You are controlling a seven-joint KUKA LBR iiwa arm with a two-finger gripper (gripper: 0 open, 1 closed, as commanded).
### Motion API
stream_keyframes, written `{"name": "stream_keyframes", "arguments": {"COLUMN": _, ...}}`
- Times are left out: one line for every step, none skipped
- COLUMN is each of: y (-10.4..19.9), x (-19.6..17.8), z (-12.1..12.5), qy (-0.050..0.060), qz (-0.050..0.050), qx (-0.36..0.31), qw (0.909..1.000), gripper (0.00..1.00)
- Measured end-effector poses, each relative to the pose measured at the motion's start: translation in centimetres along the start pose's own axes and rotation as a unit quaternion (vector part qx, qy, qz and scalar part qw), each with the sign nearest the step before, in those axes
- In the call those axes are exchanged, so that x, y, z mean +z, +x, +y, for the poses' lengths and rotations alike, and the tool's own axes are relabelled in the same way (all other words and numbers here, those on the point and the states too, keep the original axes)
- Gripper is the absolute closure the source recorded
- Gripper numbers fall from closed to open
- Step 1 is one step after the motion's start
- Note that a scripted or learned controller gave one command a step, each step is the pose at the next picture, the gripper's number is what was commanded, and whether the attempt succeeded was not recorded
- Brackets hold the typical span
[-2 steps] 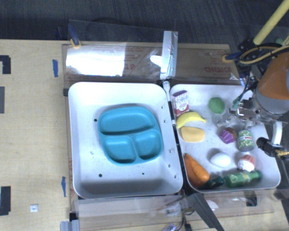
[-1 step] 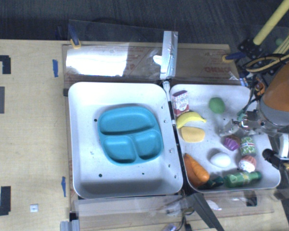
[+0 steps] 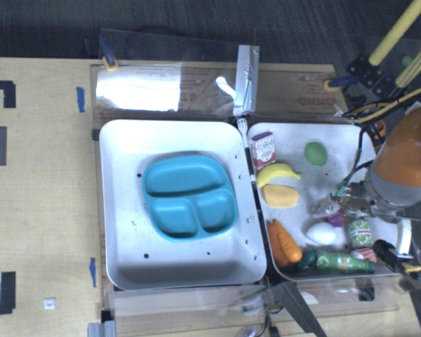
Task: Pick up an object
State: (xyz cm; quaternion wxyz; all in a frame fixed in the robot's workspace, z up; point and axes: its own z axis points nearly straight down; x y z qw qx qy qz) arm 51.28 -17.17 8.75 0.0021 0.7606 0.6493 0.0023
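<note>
Objects for picking crowd the right bin (image 3: 295,133), beside the left bin (image 3: 126,188) that holds a blue divided tray (image 3: 189,195). Inside the right bin, the gripper (image 3: 340,201) hangs low near its right wall; a carrot (image 3: 284,243), white egg (image 3: 323,234) and green ball (image 3: 315,153) lie around it.

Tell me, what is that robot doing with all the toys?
The arm reaches in from the right over the right bin, which holds toy food: a carrot, an egg, a lime, a banana and some small cans and bottles. Its gripper hangs low near the egg, and nothing can be seen held in it. The left bin holds a blue tray.
</note>
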Motion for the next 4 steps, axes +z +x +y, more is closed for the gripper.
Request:
{"name": "stream_keyframes", "arguments": {"y": -0.1, "x": -1.1, "z": 0.1, "qy": -0.002, "qz": -0.001, "qx": 0.002, "qw": 1.0000, "gripper": 1.00}}
{"name": "stream_keyframes", "arguments": {"y": -3.0, "x": -1.6, "z": 2.3, "qy": 0.002, "qz": -0.001, "qx": -0.037, "qw": 0.9993, "gripper": 1.00}}
{"name": "stream_keyframes", "arguments": {"y": 2.7, "x": -11.1, "z": -2.1, "qy": 0.000, "qz": 0.000, "qx": -0.040, "qw": 0.9992, "gripper": 1.00}}
{"name": "stream_keyframes", "arguments": {"y": 9.7, "x": -11.6, "z": -4.8, "qy": 0.005, "qz": 0.001, "qx": -0.013, "qw": 0.9999, "gripper": 1.00}}
